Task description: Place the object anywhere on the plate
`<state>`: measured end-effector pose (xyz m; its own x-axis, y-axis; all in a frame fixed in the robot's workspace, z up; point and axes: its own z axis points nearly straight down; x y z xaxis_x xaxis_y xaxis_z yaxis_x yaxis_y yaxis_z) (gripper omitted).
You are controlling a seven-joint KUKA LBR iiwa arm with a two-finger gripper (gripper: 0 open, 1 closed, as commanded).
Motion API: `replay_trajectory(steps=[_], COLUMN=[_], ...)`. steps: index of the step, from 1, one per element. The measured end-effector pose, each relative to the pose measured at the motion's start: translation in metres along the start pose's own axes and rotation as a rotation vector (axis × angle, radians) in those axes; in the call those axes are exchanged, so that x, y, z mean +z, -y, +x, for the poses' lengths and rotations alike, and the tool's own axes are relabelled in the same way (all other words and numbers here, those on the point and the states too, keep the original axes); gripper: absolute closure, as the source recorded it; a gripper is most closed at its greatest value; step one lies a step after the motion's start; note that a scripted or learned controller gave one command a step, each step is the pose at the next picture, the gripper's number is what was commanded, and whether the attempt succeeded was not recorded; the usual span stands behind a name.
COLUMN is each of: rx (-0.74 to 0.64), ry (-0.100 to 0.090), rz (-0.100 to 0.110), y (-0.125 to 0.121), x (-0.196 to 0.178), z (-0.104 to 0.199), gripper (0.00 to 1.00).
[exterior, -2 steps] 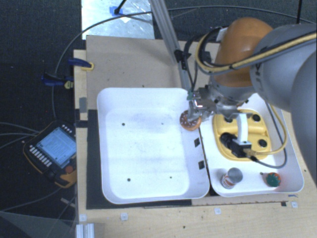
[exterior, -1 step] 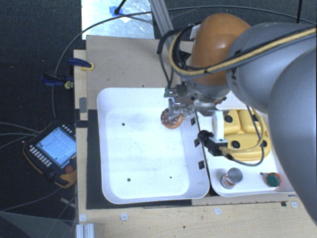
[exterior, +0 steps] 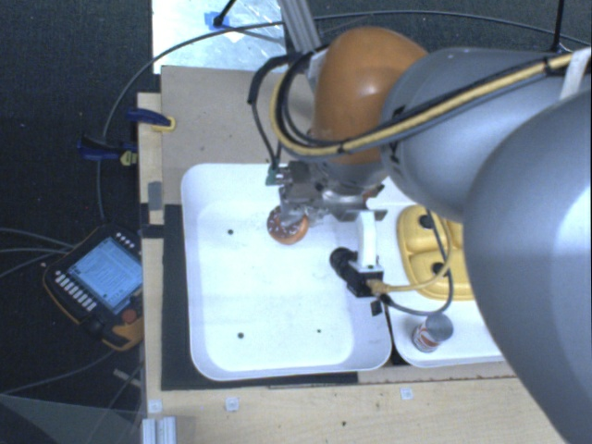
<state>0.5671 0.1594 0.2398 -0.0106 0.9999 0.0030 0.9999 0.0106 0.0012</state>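
The arm [exterior: 481,118] is being seen reaching in from the right, its orange band [exterior: 361,81] sitting over the back edge of the left bin [exterior: 277,322]. The gripper [exterior: 294,215] is being held low over the upper middle of that bin. A small round brownish object [exterior: 288,228] is being seen right at the gripper's tip, partly covered by it; whether it is being gripped or only lying beneath cannot be told. The state of the fingers cannot be told either, since they are being hidden by the wrist housing. A black fitting [exterior: 356,274] with a cable is hanging off the wrist over the bin's right side. In the right bin [exterior: 453,351], a yellow plate [exterior: 421,248] is lying at the left part, mostly being covered by the arm. A small cylindrical item with a red and silver top [exterior: 430,333] is standing near the front of the right bin, just below the plate. A teach pendant [exterior: 97,285] is lying left of the bench.
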Motion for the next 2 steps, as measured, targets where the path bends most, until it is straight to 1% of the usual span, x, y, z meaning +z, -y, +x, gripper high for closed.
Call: replay_trajectory(steps=[1, 2], rx=[0.004, 0.005], ry=[0.002, 0.003], rz=[0.003, 0.001], y=[0.0096, 0.0089], x=[0.0251, 0.0238], z=[0.0209, 0.0198], gripper=[1.0, 0.0])
